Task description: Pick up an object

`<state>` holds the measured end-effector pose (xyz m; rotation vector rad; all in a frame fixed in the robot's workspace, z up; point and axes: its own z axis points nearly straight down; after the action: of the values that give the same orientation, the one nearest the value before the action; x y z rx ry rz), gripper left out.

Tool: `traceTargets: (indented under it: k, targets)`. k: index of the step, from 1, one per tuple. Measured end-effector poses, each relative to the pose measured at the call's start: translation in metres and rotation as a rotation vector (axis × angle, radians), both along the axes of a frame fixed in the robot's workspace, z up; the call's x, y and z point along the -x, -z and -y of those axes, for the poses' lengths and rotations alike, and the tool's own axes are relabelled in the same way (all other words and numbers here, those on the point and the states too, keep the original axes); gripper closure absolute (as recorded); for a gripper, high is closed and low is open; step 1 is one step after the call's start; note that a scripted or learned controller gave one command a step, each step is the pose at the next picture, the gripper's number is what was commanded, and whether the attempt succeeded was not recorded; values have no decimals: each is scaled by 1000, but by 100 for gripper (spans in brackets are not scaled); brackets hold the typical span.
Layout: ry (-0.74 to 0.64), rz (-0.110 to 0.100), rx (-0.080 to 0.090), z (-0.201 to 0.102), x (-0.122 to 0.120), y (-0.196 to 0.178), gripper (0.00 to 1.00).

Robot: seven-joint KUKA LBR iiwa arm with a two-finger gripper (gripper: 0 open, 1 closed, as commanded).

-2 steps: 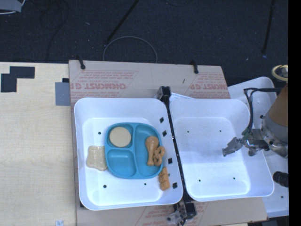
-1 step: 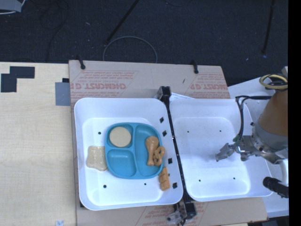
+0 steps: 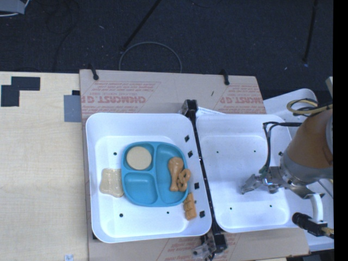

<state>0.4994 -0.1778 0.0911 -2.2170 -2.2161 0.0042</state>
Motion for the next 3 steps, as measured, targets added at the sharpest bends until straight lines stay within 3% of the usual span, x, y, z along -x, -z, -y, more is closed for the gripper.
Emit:
traceTargets:
  k: [1, 3]
  targets:
    - [5, 2, 1, 1, 0, -13, 100]
    - [1, 9, 4, 13, 8, -125, 100]
